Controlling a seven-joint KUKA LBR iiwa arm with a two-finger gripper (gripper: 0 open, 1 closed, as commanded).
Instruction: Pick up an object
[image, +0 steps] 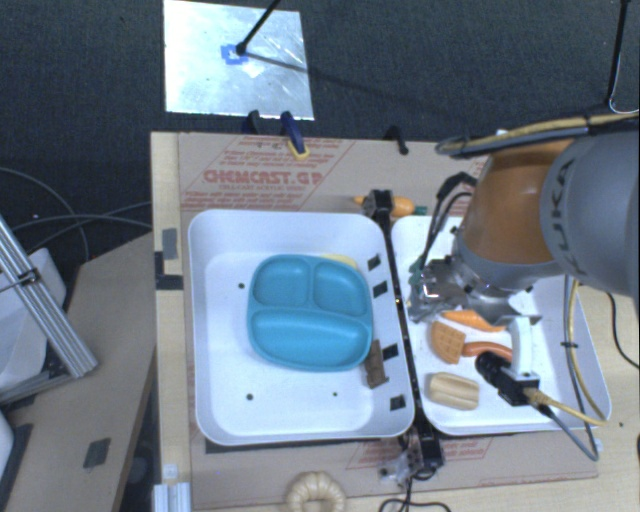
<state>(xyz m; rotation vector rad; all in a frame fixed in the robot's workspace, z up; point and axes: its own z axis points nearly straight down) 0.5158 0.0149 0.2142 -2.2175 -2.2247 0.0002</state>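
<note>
In the right shallow white bin (590, 385), gripper (432, 290) low, grip state impossible to tell, just left of a slim orange carrot-like piece (472, 321) lying crosswise.

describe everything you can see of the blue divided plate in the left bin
The blue divided plate is a rounded rectangle of matte, plastic-looking light blue with three compartments: two smaller ones along its far side and one long one along its near side. It lies flat and upright on the floor of the left bin. A yellowish edge peeks out behind its far right corner, and a small brown object sits at its near right corner.
</note>
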